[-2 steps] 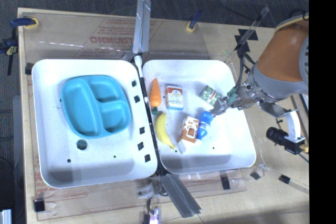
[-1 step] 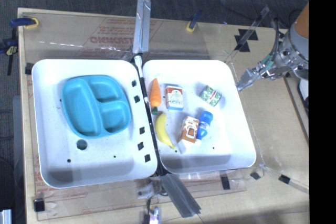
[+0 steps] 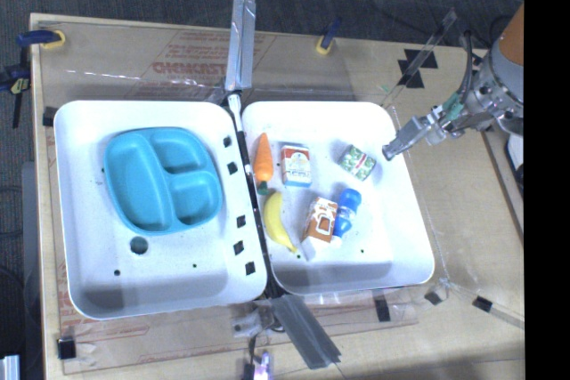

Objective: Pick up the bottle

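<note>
the gripper (image 3: 392, 150) hangs over the right rim of the right bin (image 3: 405, 258), its dark tip slanting down and left; from here i cannot tell how it is set, and nothing shows in its grasp. just left of the tip lies a small green and white carton (image 3: 356, 161), tilted, its print too small to read. nearer and a touch left lies the bottle (image 3: 346, 211), white with a blue cap, resting on the bin floor against an orange and white carton (image 3: 321, 221). further left is a red and white carton (image 3: 296, 165), lettering unreadable, then a banana (image 3: 279, 222) and a carrot (image 3: 263, 157) along the bin's left wall. the left bin (image 3: 89, 280) holds a blue divided tray (image 3: 164, 178). on the bench (image 3: 116, 58) beyond the bins, red print shows upside down, not legible.
</note>
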`<action>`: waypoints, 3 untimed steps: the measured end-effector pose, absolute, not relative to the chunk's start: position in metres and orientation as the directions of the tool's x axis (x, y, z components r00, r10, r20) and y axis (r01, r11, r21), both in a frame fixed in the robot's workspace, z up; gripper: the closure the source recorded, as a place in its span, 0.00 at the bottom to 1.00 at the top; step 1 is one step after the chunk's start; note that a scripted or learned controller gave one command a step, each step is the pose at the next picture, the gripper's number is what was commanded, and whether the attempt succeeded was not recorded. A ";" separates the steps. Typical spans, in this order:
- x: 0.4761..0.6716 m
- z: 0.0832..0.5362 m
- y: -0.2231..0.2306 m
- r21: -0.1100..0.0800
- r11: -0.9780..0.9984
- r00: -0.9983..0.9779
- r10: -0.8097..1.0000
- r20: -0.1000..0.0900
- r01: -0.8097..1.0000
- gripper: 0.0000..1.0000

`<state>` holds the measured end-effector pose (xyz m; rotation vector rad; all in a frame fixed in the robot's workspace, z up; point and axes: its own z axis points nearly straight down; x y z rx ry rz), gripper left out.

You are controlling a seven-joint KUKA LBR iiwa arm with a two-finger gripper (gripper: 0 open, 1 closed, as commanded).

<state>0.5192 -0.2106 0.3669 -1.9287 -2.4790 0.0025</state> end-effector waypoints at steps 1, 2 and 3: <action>0.519 0.367 -0.211 -0.002 0.246 -0.246 0.969 0.000 0.969 0.00; 0.516 0.243 -0.183 -0.006 0.189 -0.189 0.982 0.002 0.982 0.00; 0.523 0.107 -0.208 -0.001 0.318 -0.318 0.948 0.001 0.948 0.00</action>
